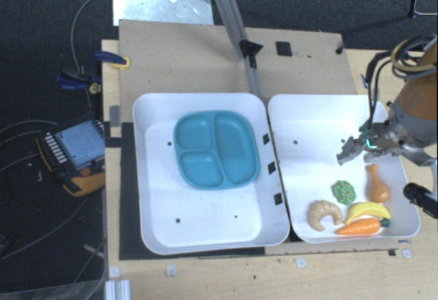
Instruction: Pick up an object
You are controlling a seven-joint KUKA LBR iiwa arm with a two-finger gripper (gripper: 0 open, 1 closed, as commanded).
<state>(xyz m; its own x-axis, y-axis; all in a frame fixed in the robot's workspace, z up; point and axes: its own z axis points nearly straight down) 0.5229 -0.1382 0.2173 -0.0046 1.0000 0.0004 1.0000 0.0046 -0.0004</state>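
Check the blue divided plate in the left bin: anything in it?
Empty. The blue plate shows three bare compartments; the toy foods lie in the right bin, by its near corner.

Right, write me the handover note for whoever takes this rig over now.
Gripper: over the right bin, above the food pile, holding nothing that I can see.
Things, all in the right bin's near corner: broccoli, drumstick, croissant, banana, carrot.
Left bin: blue divided plate.
Done: nothing picked yet.
Left: descend on one item, probably the broccoli or drumstick as nearest, grasp, lift.
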